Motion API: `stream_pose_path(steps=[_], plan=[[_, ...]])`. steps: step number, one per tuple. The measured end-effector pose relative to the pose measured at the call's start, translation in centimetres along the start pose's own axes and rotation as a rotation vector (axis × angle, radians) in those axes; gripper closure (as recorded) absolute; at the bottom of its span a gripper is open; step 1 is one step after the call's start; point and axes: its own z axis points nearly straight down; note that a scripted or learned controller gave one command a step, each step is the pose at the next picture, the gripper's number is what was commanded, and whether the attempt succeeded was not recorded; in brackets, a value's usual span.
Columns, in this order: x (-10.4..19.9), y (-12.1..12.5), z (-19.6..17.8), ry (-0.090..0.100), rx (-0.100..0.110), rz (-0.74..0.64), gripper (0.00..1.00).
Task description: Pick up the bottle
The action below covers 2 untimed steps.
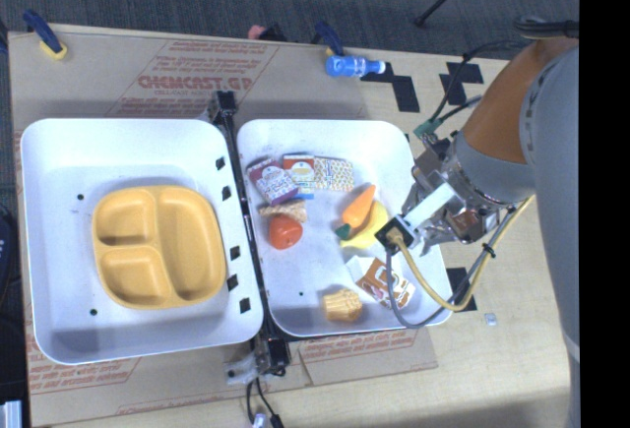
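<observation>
The gripper (455, 217) hangs over the right bin's (325, 133) right rim; gripping or loose, I can't tell. The bottle (352, 67) lies outside, past the far rim, on open bench.

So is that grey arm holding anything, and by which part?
Cannot tell. The gripper hangs over the right edge of the right shallow white bin, near an orange-and-yellow toy food piece; its grip is hidden.

Red print on the cardboard sheet (197, 72) reads "CHEMCAST GP", near its far edge beyond the left bin (118, 127). The smaller red lines around it, and the labels on the packets (317, 172) in the right bin (394, 133), are too blurred to read.
</observation>
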Motion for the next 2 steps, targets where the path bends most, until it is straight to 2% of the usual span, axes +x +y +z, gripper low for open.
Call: stream_pose_path(steps=[1,2], plan=[[2.0,-4.2,0.2,-0.003,0.003,0.165,1.00],[-0.1,0.0,8.5,-0.002,0.002,0.239,1.00]])
